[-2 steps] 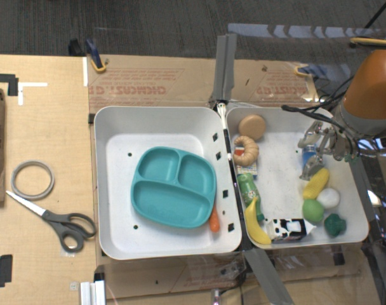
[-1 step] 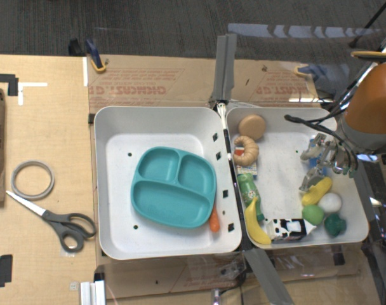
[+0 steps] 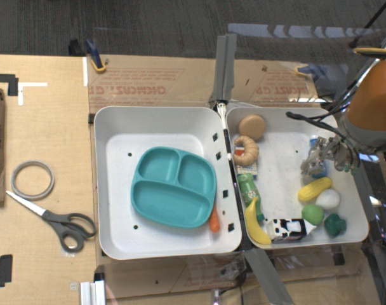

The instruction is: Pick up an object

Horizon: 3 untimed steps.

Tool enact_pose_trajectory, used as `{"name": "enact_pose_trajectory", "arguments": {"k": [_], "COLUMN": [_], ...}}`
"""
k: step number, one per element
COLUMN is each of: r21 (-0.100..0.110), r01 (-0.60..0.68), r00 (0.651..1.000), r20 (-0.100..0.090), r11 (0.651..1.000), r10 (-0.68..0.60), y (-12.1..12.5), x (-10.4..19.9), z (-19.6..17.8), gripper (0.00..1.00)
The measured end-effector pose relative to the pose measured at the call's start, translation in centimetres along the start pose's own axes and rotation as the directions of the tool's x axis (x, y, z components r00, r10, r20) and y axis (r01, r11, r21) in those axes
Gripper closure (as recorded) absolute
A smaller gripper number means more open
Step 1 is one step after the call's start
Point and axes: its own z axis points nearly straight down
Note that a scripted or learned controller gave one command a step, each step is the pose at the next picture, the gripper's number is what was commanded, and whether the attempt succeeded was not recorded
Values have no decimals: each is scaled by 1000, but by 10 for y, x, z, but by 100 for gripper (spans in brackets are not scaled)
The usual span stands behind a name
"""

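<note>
- The gripper is shown low over the right bin, near its far right side, hanging from the grey wrist with the orange band above it.
- Whether its metal parts are spread or pressed together cannot be told from this view; nothing is seen pinched by it.
- The step in hand is judged to be the approach, a grasp not yet being made.
- Candidate objects are gathered just below the gripper: a yellow piece nearest, then a white ball, a green ball and a dark green piece.
- Well to the gripper's left lie a brown round object, a ring-shaped pastry and a banana.
- The left bin holds a teal divided plate, with an orange carrot-like piece beside it.
- The next move is judged to call for a short shift toward the yellow piece, centring over it before descent, so that neighbours are not pushed.
</note>
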Motion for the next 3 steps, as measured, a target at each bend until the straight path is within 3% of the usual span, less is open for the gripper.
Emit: {"name": "enact_pose_trajectory", "arguments": {"k": [1, 2, 3], "r21": [0, 0, 0], "r01": [0, 2, 2], "r00": [1000, 1000, 1000], "r20": [0, 4, 4], "r11": [1000, 1000, 1000], "r10": [0, -2, -2], "y": [0, 0, 1], "x": [0, -1, -1], "z": [0, -10, -10], "gripper": [0, 100, 0]}}
